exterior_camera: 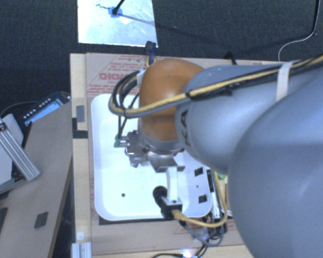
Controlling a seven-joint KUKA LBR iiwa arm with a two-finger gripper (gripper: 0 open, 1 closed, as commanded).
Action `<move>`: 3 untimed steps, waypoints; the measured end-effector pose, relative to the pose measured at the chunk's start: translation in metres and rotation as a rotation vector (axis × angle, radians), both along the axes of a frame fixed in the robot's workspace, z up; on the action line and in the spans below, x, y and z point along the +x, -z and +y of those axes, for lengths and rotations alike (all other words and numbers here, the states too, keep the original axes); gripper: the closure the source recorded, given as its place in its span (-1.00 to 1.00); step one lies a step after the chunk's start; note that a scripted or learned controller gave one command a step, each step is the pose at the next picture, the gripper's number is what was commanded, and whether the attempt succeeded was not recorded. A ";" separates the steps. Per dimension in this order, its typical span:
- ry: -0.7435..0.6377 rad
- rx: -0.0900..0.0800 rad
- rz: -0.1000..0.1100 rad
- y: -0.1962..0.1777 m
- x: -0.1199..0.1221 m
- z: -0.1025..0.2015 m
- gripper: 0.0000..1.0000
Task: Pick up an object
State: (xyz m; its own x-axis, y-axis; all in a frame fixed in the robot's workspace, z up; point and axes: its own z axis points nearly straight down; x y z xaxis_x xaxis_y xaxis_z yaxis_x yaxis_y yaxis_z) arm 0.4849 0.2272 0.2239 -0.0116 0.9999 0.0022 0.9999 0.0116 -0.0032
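My arm reaches in from the right and covers most of both bins. Its orange band (164,98) sits over the back of the left white bin (110,160). Below the band, the metal gripper (133,150) hangs over the middle of that bin, pointing down and seen from above. I see nothing held in it. A tiny dark speck (123,194) lies on the bin floor near the front, left of the gripper. A sliver of something green (221,177) peeks out beside the arm, towards the right bin.
The bins rest on a cardboard sheet (105,71) with red print. A pale wooden bench edge (48,160) and a metal rail (13,149) lie to the left. Yellow and black cables (121,98) loop off the wrist. A shiny sheet (115,15) lies at the back.
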 end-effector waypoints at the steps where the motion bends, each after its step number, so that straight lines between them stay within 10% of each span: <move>1: 0.005 0.002 -0.011 -0.095 0.002 0.008 1.00; 2: 0.012 -0.004 -0.001 -0.027 0.040 0.006 1.00; 3: 0.004 0.009 -0.019 -0.233 0.002 0.008 1.00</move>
State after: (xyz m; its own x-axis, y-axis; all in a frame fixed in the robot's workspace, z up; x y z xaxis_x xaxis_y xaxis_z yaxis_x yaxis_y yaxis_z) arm 0.4864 0.2347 0.4566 -0.0075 0.9999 0.0107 0.9998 0.0074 0.0163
